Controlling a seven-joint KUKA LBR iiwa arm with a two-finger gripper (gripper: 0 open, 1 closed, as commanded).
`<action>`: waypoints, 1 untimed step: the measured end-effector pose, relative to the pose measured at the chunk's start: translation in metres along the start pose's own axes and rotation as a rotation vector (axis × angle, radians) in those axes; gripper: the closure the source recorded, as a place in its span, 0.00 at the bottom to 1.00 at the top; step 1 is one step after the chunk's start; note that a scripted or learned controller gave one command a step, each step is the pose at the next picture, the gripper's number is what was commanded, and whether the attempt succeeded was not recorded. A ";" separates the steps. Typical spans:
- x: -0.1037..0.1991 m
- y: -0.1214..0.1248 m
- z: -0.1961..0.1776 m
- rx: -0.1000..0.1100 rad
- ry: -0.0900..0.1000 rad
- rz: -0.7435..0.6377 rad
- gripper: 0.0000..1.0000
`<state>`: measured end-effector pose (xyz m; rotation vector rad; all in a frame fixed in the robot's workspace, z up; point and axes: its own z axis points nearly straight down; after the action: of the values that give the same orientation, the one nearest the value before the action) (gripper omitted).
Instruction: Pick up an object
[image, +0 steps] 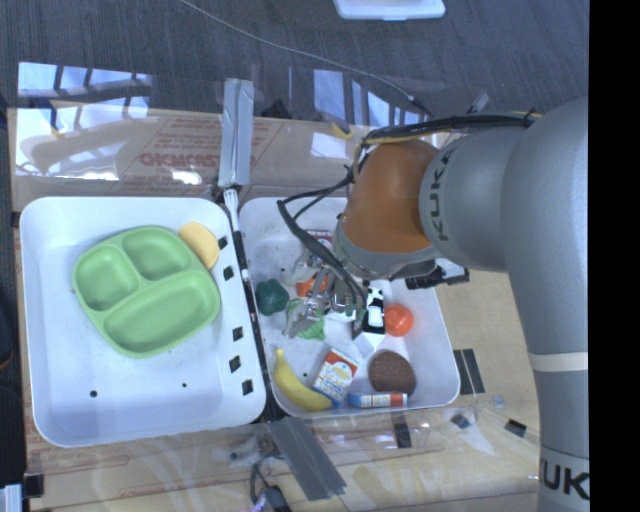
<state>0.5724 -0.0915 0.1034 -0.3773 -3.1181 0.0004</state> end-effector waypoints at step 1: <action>0.039 -0.035 -0.024 0.000 0.003 0.277 0.00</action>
<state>0.5262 -0.1164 0.1274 -0.8038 -3.0337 0.0001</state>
